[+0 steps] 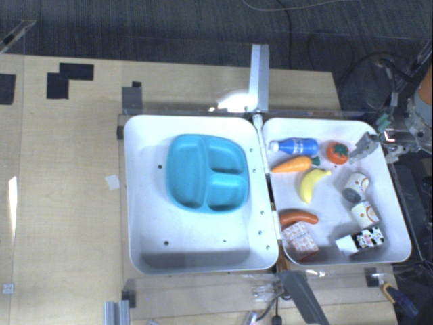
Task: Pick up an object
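Note:
The right bin point(399, 230) holds several small items: a blue bottle point(294, 145), an orange carrot point(292, 165), a red tomato point(337, 152), a yellow banana point(310, 183), a brown sausage point(298, 217), a red-and-white patterned block point(299, 239), two white mugs point(354, 185) point(365, 212) and a black-and-white box point(362, 239). My gripper point(366, 145) hangs over the bin's far right corner, just right of the tomato and above the upper mug. I see nothing held in it.
A blue divided plate point(206, 171) lies in the left bin point(145, 235). A metal post point(260, 73) stands behind the divider between the bins. Cables and the arm's body point(409, 124) crowd the right side.

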